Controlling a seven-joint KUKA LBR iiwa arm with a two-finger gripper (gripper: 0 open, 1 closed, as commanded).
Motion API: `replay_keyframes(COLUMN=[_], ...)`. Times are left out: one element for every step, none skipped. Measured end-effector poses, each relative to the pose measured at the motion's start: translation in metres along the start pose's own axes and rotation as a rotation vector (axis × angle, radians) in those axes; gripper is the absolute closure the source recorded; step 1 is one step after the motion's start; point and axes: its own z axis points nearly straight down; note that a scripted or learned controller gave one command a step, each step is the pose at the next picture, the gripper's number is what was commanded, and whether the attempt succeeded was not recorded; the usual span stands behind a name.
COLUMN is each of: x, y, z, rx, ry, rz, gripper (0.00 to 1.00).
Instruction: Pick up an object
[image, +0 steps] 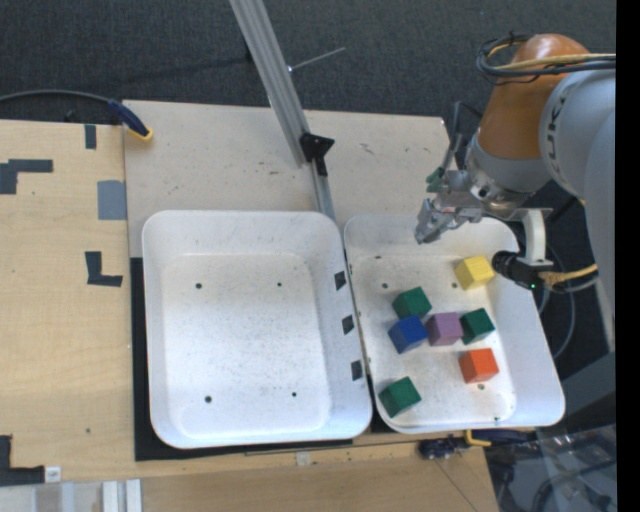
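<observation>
Start at the near edge of the right bin (530, 400), where you have a green cube (400, 395) lying alone by the bin's left wall and an orange cube (478, 365) toward the right; both stand clear of the others, which in my judgement makes them the easier picks. Just behind them a blue cube (406, 333), a purple cube (445, 328) and two more green ones (411, 302) (477, 324) sit bunched, some touching, so you would have little room there to get the jaws around one. Farther back a yellow cube (474, 271) lies apart, the nearest to the gripper (432, 228), which hovers over the bin's far rim with nothing under it; whether its jaws are parted or closed I cannot tell. The left bin (160, 300) sits beside it on the pale wooden bench (60, 350), and a slanted metal rail (280, 90) crosses the far side above dark flooring.
</observation>
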Motion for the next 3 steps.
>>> replay_keyframes(x=[0.046, 0.096, 0.161], y=[0.002, 0.005, 0.01], z=[0.004, 0.008, -0.003], rx=[0.0, 0.001, -0.001], ry=[0.0, -0.001, 0.0], rz=[0.001, 0.001, -0.002], gripper=[1.0, 1.0, 1.0])
